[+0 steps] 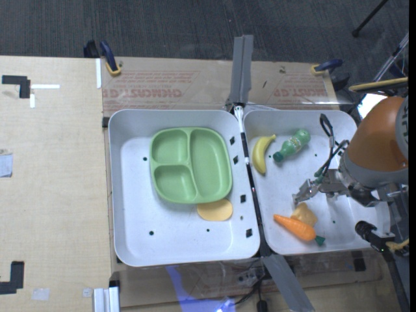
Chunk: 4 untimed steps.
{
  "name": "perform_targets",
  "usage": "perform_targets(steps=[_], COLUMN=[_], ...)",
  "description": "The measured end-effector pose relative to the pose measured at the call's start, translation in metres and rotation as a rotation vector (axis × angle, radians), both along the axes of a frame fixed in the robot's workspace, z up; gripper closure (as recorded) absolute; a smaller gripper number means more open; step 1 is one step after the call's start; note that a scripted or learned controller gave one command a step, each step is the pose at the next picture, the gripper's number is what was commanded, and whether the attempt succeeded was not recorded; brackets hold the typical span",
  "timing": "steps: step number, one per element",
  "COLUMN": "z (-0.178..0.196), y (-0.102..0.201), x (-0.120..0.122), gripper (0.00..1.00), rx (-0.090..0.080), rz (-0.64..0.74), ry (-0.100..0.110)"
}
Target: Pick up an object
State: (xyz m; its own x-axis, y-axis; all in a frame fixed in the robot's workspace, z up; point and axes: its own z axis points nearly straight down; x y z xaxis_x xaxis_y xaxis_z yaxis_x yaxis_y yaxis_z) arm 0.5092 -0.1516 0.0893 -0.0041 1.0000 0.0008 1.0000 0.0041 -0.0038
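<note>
The carrot (296, 227) lay in the right bin (286, 242), low toward its near rim, long axis running from upper left to lower right with the green stub at the lower right end; in the camera view it sat just below and slightly left of the tool (305, 194), with a small tan piece (304, 213) between them, touching or nearly touching the carrot's upper side. The tool hung low over the bin floor with its metal fingers (303, 195) pointing left and a little down; whether they stood wide or narrow I could not tell, and nothing showed between them. The likeliest pick, in my judgement, was the carrot or the tan piece, since both lay nearest; a short drop down and left would reach them, and a grip across the carrot's narrow width would suit best. The banana (260, 153) and the green bottle (291, 145) lay well apart toward the far left corner, leaving bare floor around the tool. The carrot's closeness to the near wall left little room on that side. The left bin (130, 239) held a green tray (191, 164) and a yellow disc (215, 210) at the tray's near edge.
</note>
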Motion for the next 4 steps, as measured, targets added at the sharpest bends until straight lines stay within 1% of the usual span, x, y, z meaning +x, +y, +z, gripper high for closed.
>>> perform_targets(steps=[1,2,3,4], z=[0.015,0.034,-0.001,-0.001], y=[0.014,0.024,0.005,0.052], x=[-0.033,-0.032,-0.025,-0.033], gripper=[0.00,0.00,0.00,0.00], rx=[0.001,0.000,0.001,0.001], rz=[-0.111,-0.120,-0.077,0.062], ry=[0.003,0.001,0.003,0.003])
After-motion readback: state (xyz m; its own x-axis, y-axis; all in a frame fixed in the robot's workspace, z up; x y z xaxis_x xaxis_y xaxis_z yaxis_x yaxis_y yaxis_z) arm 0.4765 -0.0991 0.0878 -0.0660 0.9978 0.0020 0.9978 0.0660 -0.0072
